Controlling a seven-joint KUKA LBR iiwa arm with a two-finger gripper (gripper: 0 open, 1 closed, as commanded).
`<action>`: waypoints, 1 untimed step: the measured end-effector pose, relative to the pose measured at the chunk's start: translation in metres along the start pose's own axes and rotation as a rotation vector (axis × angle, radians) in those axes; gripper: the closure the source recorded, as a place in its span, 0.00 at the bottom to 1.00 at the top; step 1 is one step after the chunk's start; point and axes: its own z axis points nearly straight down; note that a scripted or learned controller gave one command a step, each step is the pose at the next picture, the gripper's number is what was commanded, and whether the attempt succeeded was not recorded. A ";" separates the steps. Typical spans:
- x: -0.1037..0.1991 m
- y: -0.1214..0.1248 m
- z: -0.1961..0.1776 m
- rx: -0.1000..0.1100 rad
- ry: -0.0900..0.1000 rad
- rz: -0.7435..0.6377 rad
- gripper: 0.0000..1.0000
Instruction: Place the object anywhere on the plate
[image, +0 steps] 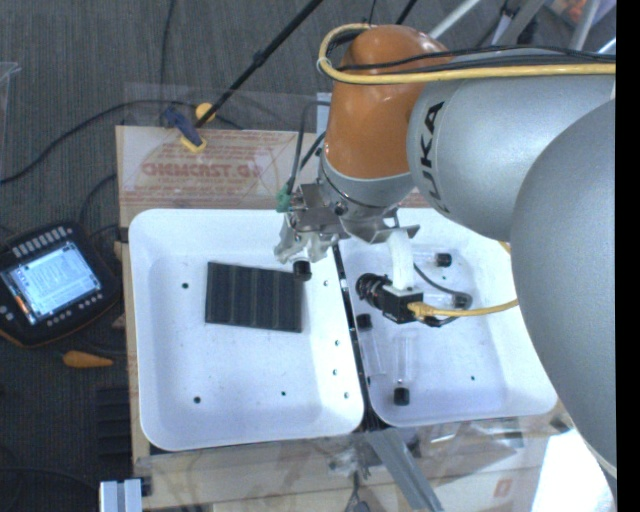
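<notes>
A black ridged rectangular plate (254, 297) lies flat in the left bin (170, 400), a little left of the bin's middle. My gripper (301, 255) hangs from the orange-banded wrist over the left bin's far right part, just above the plate's upper right corner. I see nothing clearly held under it. In the right bin (500, 380) a clear plastic piece (404, 352) with a small black end (401, 396) lies near the divider.
The arm's grey body covers most of the right bin. A yellow cable with a black plug (385, 295) hangs over the right bin's near-left part. A small black item (443, 260) sits farther back. A handheld control pendant (50, 282) rests left of the bench.
</notes>
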 end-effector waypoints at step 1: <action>0.104 -0.014 0.024 0.002 0.001 -0.038 1.00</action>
